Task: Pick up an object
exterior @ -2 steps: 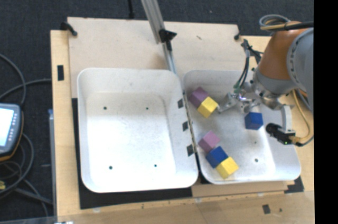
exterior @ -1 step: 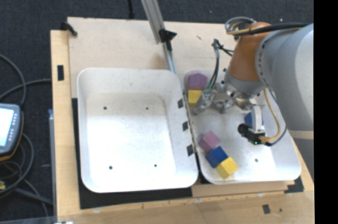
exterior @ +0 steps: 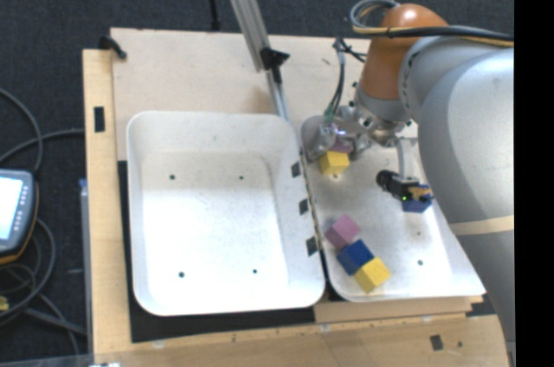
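My gripper (exterior: 334, 152) hangs over the far left corner of the right bin (exterior: 433, 257), close to the wall between the two bins. A small yellow block (exterior: 335, 164) sits between its fingertips, and the fingers are shut on it. Lower in the same bin lie a pink block (exterior: 344, 228), a blue block (exterior: 355, 255) and a second yellow block (exterior: 375, 273), touching in a diagonal row near the front left. Another blue block (exterior: 419, 200) lies by the arm's edge, partly hidden.
The left bin (exterior: 147, 183) stands beside the right one. A slanted metal post (exterior: 247, 2) rises from behind the bins, just left of the gripper. The grey arm (exterior: 467, 123) covers the right bin's right side.
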You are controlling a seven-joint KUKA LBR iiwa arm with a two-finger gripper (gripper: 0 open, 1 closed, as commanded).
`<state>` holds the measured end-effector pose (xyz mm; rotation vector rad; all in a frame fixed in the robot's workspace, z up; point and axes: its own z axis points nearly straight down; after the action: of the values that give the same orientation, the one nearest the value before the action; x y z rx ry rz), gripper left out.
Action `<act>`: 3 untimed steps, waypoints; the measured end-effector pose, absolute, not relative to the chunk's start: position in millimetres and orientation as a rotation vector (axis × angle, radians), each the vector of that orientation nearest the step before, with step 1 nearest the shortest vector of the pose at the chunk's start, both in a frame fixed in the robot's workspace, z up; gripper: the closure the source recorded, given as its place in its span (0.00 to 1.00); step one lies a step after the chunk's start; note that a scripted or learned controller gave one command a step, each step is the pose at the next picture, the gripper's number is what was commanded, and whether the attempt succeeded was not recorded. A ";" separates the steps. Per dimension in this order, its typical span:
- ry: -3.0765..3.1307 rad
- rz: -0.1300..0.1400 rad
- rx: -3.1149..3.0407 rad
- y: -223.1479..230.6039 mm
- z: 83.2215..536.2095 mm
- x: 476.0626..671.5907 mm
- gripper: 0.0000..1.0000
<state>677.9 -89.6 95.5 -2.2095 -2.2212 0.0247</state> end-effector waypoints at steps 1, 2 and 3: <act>-2.221 0.003 -2.223 -87.1 97.3 657.9 0.00; -2.226 0.003 -2.221 -88.2 108.2 658.8 1.00; -2.192 0.040 -2.176 -98.8 98.7 674.1 1.00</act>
<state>674.1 -98.8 98.7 -2.1759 -2.1919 0.0397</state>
